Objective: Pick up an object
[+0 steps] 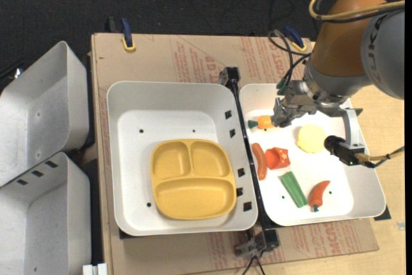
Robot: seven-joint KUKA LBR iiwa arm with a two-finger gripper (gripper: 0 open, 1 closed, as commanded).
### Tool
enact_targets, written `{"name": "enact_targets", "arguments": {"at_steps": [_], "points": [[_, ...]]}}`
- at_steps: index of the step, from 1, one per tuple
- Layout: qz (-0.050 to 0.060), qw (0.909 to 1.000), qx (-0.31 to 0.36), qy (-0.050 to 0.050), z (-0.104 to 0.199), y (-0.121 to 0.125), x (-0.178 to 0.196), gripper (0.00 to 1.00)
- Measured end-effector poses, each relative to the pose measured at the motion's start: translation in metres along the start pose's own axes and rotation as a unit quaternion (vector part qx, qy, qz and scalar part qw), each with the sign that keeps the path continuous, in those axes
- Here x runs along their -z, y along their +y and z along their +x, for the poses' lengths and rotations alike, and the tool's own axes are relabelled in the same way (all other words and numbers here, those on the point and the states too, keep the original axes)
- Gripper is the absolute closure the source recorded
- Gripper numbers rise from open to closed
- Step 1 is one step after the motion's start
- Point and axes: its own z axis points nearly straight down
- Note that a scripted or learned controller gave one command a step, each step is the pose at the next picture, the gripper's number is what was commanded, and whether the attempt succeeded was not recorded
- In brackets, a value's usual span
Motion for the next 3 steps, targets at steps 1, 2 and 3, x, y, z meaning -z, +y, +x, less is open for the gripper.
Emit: {"name": "enact_targets", "arguments": {"at_steps": [1,2,3], "points": [[0.0,1.0,0.0,0.0,0.049,-0.028,0.01,1.0],[0.0,1.0,0.001,0.0,0.102,-0.056,0.014,1.0],[0.0,1.0,0.001,0.0,0.152,-0.081,-0.001,1.0]]}}
